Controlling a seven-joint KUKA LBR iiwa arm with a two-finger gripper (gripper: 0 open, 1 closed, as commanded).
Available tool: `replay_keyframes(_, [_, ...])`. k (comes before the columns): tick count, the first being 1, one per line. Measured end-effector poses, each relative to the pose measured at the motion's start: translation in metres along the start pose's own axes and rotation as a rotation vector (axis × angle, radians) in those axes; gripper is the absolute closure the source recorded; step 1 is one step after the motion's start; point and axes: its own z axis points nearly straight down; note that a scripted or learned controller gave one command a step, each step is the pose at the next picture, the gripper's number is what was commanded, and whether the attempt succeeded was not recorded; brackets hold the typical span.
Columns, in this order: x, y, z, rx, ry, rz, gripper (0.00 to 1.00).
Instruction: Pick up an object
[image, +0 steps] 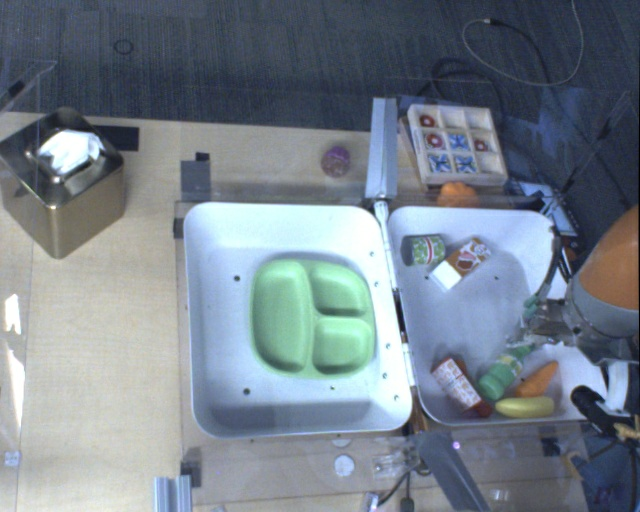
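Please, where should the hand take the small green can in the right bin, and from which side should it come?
Grip the green can across its round body, coming from above. It lies near the right bin's far-left corner, with the wall close behind and a small carton beside it, so a side approach looks crowded.

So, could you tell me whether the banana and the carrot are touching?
Touching: the camera view shows the carrot's lower end resting against the banana's top edge, without gap.
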Motion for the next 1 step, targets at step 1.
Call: replay_keyframes(1, [0.0568, -0.0059, -0.0839, 0.021, 0.004, 0.113, 1.0])
